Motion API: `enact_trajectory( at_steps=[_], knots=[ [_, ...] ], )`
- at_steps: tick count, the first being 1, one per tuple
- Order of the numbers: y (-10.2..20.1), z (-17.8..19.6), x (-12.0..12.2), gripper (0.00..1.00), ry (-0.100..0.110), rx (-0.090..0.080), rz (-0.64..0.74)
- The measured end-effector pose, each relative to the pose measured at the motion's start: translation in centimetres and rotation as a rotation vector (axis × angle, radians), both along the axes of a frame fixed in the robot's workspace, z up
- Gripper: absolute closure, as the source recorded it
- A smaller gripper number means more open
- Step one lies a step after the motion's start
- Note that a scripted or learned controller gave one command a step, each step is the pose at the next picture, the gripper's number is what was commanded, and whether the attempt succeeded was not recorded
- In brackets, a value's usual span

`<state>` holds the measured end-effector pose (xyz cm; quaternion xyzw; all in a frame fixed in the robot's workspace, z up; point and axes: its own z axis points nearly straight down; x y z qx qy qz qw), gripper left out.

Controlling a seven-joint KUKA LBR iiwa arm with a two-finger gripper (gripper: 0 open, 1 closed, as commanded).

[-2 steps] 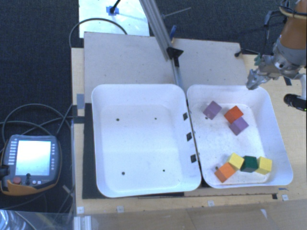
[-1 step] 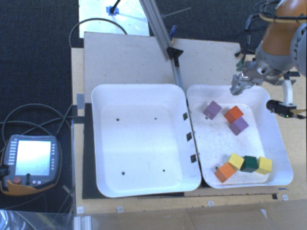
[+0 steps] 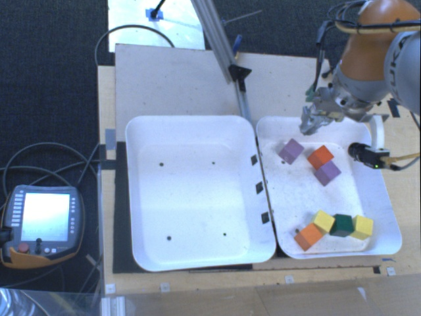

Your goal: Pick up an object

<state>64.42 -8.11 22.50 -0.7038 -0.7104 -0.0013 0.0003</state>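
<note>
Right bin (image 3: 378,206), pincer (image 3: 312,124) above.

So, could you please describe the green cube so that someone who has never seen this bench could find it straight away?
Look in the right-hand shallow white bin, along its near edge, where four small cubes sit in a row. The dark green cube is third from the left, between two yellow cubes. It is the one green block in the bin; the others are yellow, orange or purple.
</note>
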Motion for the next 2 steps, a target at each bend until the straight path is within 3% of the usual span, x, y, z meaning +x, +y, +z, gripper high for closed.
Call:
enact_trajectory(
  at_steps=[2],
  knots=[
    [10.8, 1.1, -5.1, 1.00, 0.002, 0.001, 0.001]
  ],
)
